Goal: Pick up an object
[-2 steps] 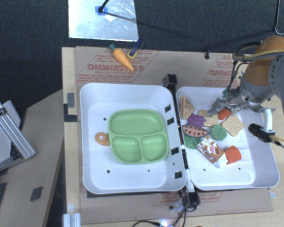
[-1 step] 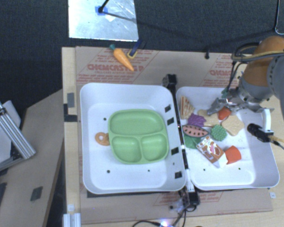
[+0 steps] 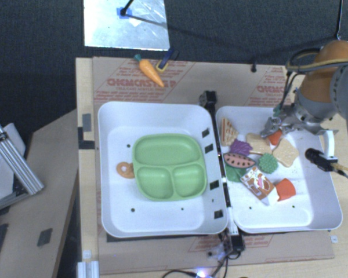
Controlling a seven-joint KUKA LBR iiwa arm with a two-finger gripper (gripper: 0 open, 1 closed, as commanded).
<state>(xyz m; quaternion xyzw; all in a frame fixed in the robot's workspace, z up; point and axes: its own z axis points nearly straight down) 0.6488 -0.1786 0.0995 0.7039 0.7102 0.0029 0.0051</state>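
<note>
I have the hand point(image 3: 274, 127) low in the right bin point(image 3: 313, 213), near that bin's far edge, right over a small orange-red piece point(image 3: 274, 137) that sits among the toy food. From this angle I cannot tell whether the hand is wide, narrow, or closed on anything, so I judge the pick as not yet done: nothing is visibly lifted clear of the bin.

Just beside the orange-red piece lie a tan bread slice point(image 3: 286, 153) and a smaller tan piece point(image 3: 257, 142). Closer to the bin's left wall sit a striped sandwich wedge point(image 3: 228, 131), a purple item point(image 3: 240, 147), a watermelon slice point(image 3: 239, 160) and a green round piece point(image 3: 268, 163). Nearer the front edge are a printed carton point(image 3: 257, 183) and a red block point(image 3: 285, 189).

The left bin point(image 3: 113, 155) carries a green divided tray point(image 3: 169, 167) with a small pretzel point(image 3: 125, 169) just beside it. A toy carrot point(image 3: 151, 73) lies on the surface point(image 3: 104, 80) beyond the bins' far edge.

What remains, I judge, is a confirmed grip and a lift.
</note>
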